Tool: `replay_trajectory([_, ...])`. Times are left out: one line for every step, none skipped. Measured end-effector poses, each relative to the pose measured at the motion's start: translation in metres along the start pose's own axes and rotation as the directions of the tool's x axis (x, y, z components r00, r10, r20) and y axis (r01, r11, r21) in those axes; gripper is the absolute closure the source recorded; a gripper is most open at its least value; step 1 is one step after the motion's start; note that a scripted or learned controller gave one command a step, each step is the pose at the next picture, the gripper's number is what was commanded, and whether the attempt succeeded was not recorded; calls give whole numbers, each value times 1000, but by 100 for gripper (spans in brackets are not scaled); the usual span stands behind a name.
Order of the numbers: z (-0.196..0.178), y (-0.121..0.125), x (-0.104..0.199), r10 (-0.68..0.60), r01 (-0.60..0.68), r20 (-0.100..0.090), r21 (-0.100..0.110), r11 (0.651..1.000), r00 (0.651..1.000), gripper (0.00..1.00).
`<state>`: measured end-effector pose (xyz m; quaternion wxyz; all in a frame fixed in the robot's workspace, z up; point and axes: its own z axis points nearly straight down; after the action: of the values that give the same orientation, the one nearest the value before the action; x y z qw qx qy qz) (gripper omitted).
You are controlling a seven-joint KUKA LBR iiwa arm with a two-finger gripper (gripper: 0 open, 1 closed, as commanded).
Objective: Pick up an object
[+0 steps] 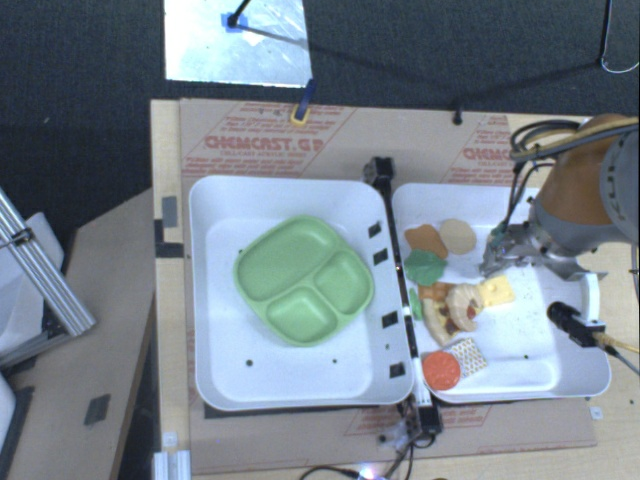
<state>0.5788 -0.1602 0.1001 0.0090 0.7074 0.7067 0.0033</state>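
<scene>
The right bin [530,368] holds several toy foods. An orange-brown piece [425,238] and a beige round piece [458,235] lie at its back left, with a green leaf [425,266] just in front of them. A yellow cheese block [497,292] lies mid-bin beside a tan ring-shaped piece [463,306] and pale sticks [435,316]. A red disc [441,370] and a checkered cracker [468,355] sit at the front left. My gripper [493,258] hangs low over the bin, just behind the cheese block and to the right of the beige piece. Nothing shows in its grasp.
The left bin [220,368] holds a green divided plate [303,280]. A black divider rail [395,268] runs between the bins. The grey arm with its orange band [585,183] reaches in over the right bin's back right corner.
</scene>
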Motion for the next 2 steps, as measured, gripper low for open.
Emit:
replay_trajectory([-39, 0, 7, -4, 4, -8, 16, 1000, 1000, 100])
replay_trajectory([-92, 6, 11, -5, 6, -8, 18, 1000, 1000, 100])
